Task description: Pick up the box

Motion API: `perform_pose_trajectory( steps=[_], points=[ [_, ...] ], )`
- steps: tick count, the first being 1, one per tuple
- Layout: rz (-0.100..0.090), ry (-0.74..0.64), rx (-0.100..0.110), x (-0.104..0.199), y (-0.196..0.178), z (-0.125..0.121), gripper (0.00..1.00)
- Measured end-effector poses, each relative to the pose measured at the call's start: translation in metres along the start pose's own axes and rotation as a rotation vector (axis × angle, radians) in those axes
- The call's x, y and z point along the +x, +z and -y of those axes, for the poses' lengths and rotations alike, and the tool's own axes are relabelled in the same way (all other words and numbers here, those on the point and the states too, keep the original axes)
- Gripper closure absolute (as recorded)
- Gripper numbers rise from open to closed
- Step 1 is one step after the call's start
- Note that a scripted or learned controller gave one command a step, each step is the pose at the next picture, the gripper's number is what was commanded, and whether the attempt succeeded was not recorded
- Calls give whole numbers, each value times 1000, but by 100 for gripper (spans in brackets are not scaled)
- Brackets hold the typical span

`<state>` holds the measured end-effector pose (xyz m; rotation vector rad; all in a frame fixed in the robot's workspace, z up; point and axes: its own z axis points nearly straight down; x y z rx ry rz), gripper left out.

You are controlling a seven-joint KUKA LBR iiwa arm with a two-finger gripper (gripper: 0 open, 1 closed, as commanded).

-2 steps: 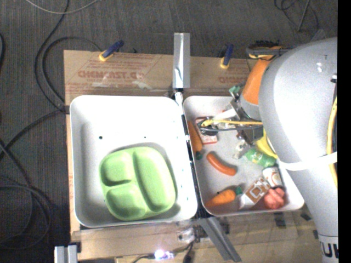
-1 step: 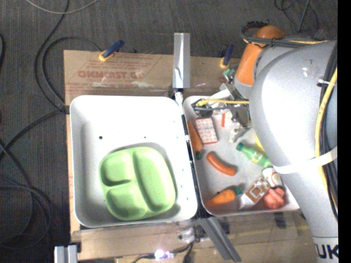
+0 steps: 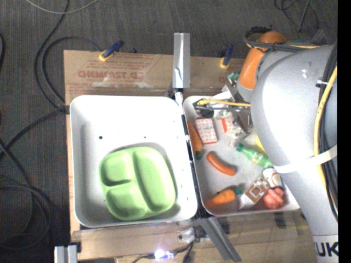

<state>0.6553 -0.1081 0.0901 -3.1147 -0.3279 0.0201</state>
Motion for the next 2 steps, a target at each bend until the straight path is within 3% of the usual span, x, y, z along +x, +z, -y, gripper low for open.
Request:
perform_pose_trajectory(
  steps=[1,2],
  points=[
    [-9,-7,-5,2,-8,0,100],
    [-4,-5,-3,0,-7,0,0]
  ],
)
